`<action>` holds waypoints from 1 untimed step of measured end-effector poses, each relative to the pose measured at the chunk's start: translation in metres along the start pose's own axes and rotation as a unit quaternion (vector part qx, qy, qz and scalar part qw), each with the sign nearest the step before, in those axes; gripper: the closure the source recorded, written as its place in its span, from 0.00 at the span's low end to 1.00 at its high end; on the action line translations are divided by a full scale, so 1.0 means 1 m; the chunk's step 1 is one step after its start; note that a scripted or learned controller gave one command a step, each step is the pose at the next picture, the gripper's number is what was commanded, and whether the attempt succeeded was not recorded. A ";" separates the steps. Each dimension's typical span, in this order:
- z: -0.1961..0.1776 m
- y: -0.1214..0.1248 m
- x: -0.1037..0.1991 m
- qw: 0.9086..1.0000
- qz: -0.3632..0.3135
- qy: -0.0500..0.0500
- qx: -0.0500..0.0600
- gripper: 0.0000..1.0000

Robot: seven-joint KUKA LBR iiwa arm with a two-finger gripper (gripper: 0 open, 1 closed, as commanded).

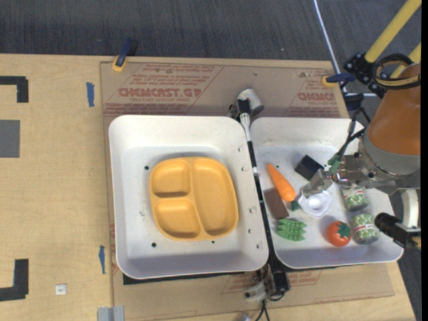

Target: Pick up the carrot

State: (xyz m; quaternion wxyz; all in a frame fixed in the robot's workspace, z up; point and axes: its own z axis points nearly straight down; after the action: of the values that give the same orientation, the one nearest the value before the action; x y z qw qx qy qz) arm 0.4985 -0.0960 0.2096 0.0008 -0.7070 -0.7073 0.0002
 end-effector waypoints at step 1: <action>0.101 0.036 0.000 0.996 -0.087 0.000 0.000 0.00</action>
State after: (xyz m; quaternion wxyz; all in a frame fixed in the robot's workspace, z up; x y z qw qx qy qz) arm 0.5344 -0.0958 0.1088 0.0010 -0.6431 -0.7658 0.0001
